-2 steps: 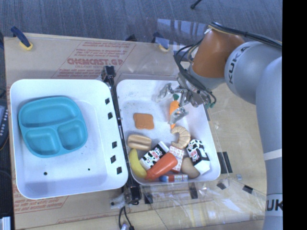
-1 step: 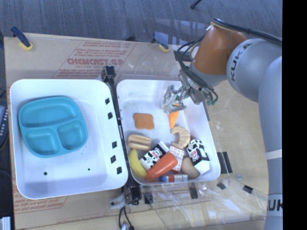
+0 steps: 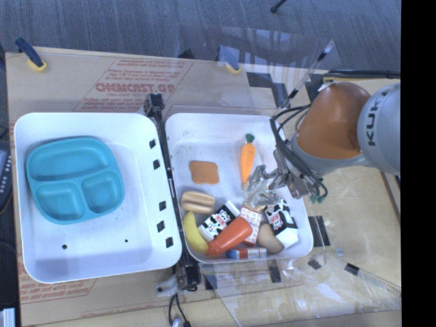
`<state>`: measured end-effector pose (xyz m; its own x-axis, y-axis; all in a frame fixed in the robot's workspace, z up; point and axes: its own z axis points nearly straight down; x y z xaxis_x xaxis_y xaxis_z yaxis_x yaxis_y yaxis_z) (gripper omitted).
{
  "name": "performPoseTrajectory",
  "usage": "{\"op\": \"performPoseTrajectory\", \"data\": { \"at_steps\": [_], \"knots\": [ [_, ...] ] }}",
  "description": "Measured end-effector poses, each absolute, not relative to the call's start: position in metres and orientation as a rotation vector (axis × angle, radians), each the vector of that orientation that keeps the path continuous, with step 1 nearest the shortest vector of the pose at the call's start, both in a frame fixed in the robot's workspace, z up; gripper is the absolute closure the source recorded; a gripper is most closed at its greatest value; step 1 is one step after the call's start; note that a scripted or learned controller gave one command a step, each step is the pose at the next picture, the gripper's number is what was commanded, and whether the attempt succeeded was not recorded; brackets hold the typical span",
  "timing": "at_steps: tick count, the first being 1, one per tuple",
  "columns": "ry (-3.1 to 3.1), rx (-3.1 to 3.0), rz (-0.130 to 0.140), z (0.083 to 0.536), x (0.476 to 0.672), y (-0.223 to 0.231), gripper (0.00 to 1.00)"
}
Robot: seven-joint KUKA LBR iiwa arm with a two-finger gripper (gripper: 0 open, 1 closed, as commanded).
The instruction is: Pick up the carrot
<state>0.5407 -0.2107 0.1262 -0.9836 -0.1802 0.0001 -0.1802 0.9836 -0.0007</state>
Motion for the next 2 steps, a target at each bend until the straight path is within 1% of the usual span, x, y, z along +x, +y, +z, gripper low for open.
{"op": "performPoseTrajectory", "data": {
  "at_steps": [1, 2],
  "knots": [
    [-3.129, 0.287, 0.0, 0.126, 0.541, -0.21, 0.0],
    [-3.137, 0.226, 0.0, 0.093, 0.616, -0.208, 0.0]
  ]
}}
